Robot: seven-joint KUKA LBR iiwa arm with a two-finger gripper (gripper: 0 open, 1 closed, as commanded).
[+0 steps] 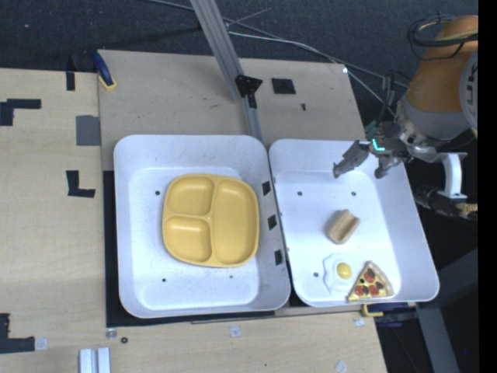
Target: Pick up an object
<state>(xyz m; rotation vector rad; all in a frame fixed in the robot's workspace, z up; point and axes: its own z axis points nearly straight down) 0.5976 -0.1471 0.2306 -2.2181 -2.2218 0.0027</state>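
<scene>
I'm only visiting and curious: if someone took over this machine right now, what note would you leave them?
Tool: open, holding nothing, over the far end of the right bin.
Right bin: bread roll mid-bin; fried egg and pizza slice side by side at the near end.
Left bin: yellow divided plate.
Done: nothing picked up.
Left: lower onto one item, probably the roll as the nearest, close, lift.

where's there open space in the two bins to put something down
Right bin: bare floor between the pincer and the bread roll. Its near corner is crowded by fried egg and pizza slice. Left bin: only margins around the yellow plate.
</scene>
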